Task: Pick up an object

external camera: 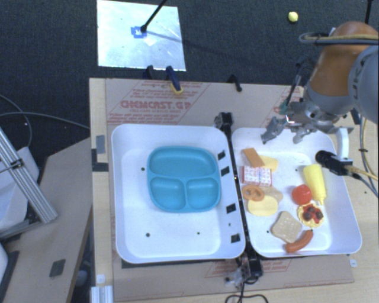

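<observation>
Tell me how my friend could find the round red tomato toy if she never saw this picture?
Look at the shallow white bin on the right, the one crowded with toy food. Near its right side, the round red tomato toy sits just left of the long yellow toy and above the little tart with dark berries. It is the only plain red ball there.

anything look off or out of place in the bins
Nothing looks spilled or broken. The toy food is all crowded into the right bin, while the blue tray in the left bin holds none. A small yellow ball lies off the bench on the dark floor.
</observation>
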`<action>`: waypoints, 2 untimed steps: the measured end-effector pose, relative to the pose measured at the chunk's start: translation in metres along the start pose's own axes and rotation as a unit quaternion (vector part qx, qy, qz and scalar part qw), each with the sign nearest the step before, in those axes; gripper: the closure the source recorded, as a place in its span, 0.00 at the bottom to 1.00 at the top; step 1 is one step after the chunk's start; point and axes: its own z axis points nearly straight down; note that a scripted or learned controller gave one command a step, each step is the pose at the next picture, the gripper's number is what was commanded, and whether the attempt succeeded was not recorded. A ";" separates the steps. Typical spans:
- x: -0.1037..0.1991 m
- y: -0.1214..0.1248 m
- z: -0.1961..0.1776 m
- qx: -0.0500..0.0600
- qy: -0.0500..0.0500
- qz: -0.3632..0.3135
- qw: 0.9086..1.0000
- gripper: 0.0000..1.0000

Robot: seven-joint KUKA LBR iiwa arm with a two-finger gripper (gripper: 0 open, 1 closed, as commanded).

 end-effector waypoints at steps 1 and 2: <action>0.000 -0.001 0.121 0.005 0.001 0.001 1.000 0.00; -0.061 0.028 0.131 -0.001 -0.001 0.002 1.000 0.00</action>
